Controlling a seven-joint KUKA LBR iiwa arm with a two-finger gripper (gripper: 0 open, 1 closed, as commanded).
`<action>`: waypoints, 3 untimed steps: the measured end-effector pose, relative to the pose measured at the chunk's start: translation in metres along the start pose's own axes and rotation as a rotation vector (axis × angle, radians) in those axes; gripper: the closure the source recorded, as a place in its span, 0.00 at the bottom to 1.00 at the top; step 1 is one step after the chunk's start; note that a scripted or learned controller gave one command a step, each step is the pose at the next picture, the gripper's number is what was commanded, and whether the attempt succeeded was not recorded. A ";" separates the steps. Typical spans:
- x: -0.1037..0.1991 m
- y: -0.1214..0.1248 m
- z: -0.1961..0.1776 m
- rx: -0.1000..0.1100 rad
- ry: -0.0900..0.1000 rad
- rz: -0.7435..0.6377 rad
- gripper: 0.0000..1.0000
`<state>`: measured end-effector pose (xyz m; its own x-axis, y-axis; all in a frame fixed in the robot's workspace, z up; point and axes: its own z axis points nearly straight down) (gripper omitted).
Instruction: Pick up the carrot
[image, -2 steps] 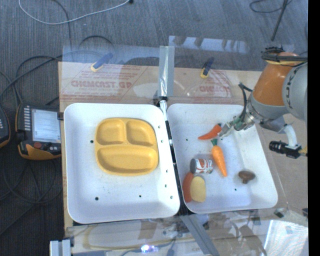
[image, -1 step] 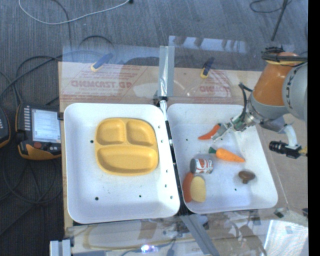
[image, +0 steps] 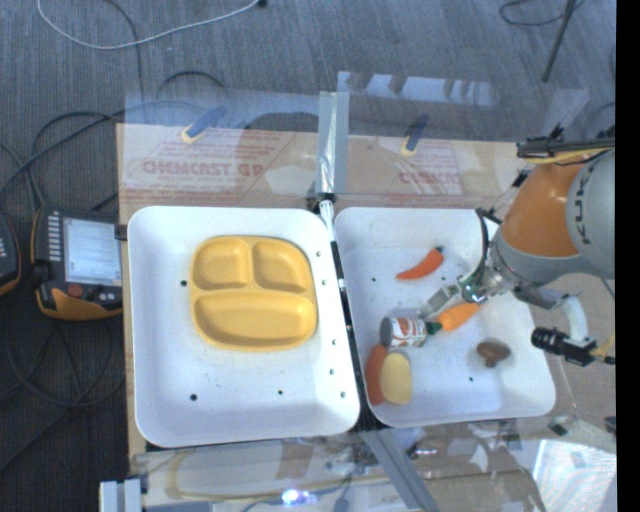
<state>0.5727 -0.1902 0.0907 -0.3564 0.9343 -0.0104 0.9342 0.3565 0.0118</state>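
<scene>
I have the gripper (image: 447, 299) low over the carrot (image: 455, 317) to take it; its grip I cannot tell.

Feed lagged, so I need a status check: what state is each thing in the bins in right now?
carrot: lying flat, at the gripper
can: on its side
chili pepper: lying loose
yellow tray: upright in left bin
brown piece: resting alone

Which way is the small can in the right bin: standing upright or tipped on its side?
Tipped on its side. The can lies flat on the right bin's floor, its round end facing left, beside the carrot.
</scene>
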 end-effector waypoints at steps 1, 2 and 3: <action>0.000 0.002 -0.011 -0.004 -0.001 0.000 1.00; 0.022 -0.019 -0.103 0.015 0.008 0.285 1.00; 0.022 -0.019 -0.103 0.015 0.008 0.285 0.00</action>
<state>0.5455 -0.1762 0.1929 -0.0792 0.9969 -0.0006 0.9969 0.0792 -0.0017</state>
